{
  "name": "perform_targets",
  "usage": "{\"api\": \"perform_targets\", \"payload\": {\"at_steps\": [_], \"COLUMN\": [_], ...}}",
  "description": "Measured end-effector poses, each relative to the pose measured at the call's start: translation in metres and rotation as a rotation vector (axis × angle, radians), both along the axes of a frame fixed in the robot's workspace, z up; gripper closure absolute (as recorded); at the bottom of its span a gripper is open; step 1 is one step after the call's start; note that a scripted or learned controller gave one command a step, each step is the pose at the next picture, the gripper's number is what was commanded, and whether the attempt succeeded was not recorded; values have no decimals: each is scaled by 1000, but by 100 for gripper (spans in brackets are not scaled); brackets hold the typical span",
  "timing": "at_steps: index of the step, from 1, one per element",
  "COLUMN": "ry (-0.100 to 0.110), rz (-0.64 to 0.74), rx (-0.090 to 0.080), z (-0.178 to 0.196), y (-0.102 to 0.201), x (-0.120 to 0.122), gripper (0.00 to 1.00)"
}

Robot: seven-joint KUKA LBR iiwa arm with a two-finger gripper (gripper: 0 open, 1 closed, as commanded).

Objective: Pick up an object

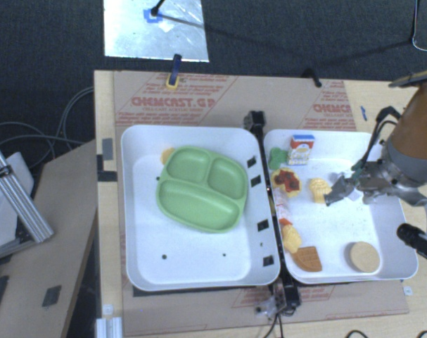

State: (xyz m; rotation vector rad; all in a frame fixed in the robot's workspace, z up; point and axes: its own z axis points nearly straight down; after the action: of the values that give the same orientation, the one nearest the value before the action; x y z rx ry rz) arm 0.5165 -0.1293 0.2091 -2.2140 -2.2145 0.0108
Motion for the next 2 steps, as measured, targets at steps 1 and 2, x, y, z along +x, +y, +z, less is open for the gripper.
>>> {"api": "perform_targets", "payload": {"at_steps": [1,2], "ry": [-14,-9], "rz": [3,0], "rx": [-2,-1], "z": [7,-51], "y": [0,-6], "x": [3,9], "gripper": [0,0]}}
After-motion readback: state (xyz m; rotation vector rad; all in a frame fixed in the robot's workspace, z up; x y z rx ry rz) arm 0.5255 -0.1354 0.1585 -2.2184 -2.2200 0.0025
